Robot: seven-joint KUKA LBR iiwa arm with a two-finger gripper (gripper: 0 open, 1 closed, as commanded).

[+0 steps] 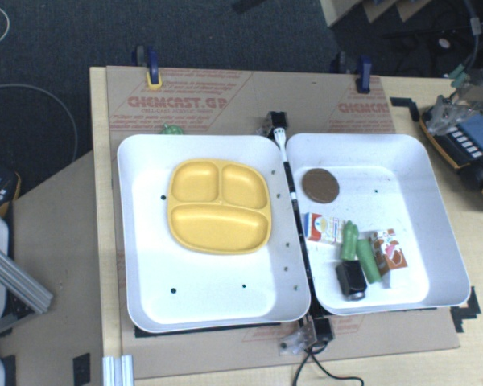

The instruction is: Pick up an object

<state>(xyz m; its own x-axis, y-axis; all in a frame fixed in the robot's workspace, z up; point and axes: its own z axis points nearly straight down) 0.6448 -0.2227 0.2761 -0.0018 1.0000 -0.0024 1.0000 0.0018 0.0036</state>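
Toward the lower right of the frame, in the right bin [435, 215], a black block [351, 280] lies by the near wall, touching the green tubes [361, 252] above it, which lie between a red packet [389, 252] and a white packet [323, 228]. Farther up, a brown disc [320, 186] sits apart. At centre left, the left bin [145, 296] holds a yellow divided plate [220, 206].
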